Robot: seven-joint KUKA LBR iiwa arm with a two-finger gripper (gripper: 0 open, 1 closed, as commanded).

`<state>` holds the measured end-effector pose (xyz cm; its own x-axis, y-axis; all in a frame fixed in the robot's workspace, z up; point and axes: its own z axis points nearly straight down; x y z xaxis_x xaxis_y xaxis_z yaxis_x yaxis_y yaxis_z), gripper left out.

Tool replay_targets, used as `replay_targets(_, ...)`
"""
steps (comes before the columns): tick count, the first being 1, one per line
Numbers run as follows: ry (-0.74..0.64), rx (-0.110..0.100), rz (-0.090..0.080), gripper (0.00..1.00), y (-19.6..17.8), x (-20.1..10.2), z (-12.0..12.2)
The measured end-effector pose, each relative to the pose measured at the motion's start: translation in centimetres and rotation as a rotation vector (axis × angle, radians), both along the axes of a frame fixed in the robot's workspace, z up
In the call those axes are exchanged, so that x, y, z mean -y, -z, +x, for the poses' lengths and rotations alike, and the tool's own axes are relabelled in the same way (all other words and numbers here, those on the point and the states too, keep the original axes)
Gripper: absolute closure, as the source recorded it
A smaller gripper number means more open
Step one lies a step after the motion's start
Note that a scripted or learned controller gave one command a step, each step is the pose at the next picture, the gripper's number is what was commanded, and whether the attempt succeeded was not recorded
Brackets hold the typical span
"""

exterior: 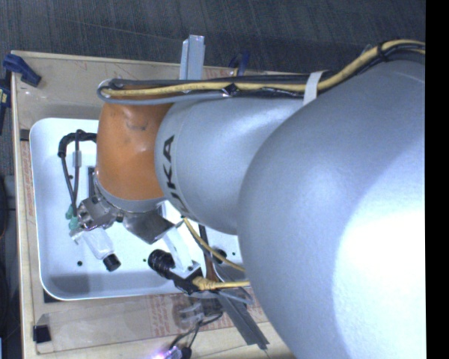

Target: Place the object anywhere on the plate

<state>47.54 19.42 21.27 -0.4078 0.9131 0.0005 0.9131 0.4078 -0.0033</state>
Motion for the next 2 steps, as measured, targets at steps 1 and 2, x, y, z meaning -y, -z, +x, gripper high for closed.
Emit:
replay_targets(1,-0.056,0.001,0.000,1.00,-2.7,9.8,0.1)
replay_targets(2,0.056,0.001,-0.001,1.00,0.6,5.4,4.0)
